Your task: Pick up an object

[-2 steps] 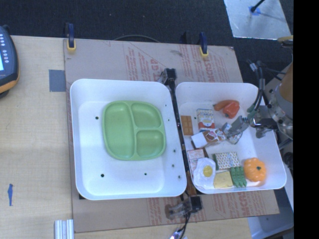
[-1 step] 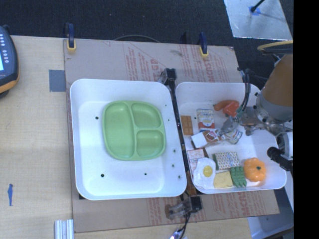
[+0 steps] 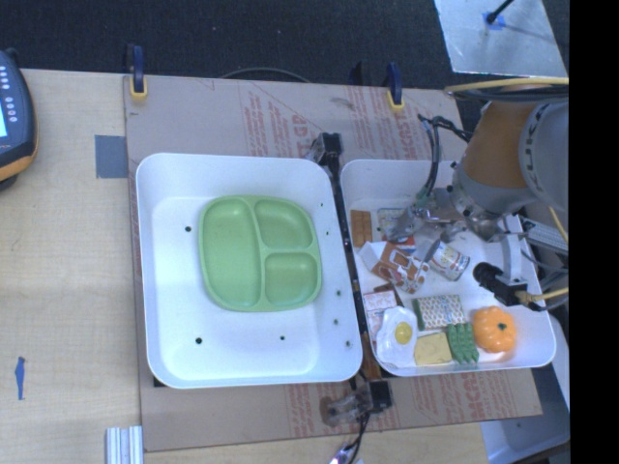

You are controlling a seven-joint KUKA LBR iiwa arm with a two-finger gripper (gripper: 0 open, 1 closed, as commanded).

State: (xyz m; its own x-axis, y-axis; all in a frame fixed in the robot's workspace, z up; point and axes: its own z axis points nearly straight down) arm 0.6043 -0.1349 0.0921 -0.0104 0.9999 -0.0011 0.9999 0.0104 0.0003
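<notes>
The small can (image 3: 448, 260) lies on its side near the right bin's (image 3: 542, 356) centre, the gripper (image 3: 426, 222) just at its eleven o'clock (grip state: cannot tell). Wrappers (image 3: 398, 264) crowd its nine o'clock; a descent might catch them, or roll the can away.

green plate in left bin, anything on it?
Empty. The green plate lies flat in the left bin, all three compartments bare.

A robotics lab bench: clamps (image 3: 138, 73) are pinning cardboard (image 3: 280, 114) beneath two white bins (image 3: 160, 259), a teach pendant (image 3: 14, 114) lying left of them.
</notes>
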